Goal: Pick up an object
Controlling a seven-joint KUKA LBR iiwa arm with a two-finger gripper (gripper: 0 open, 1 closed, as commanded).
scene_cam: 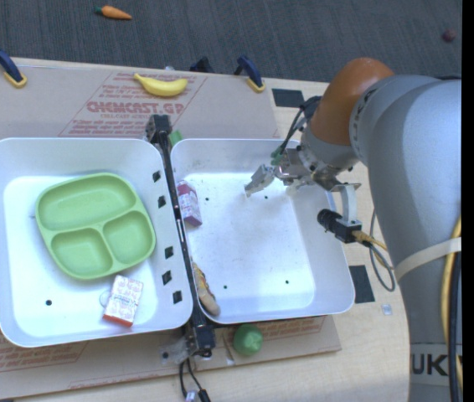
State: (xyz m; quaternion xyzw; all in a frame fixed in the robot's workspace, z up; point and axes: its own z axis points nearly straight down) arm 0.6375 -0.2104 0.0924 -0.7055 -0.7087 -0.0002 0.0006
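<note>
My gripper [256, 182] hangs over the right bin [254, 291], near its upper middle, with the fingertips pointing left and down. Nothing shows between the fingers. A small pink and white packet [188, 203] lies at the right bin's left wall, well left of the gripper. A tan, peanut-like object [204, 292] rests in that bin's lower left corner. In the left bin [2, 224] a green divided plate [95, 223] fills the middle, and a red and white carton [123, 300] lies below it.
A toy banana [162, 83] lies on the cardboard behind the bins. A green ball [248, 339] sits on the bench in front of the right bin. An orange carrot [116, 12] lies on the floor at the far left. Blue clamps [249, 71] hold the board's back edge.
</note>
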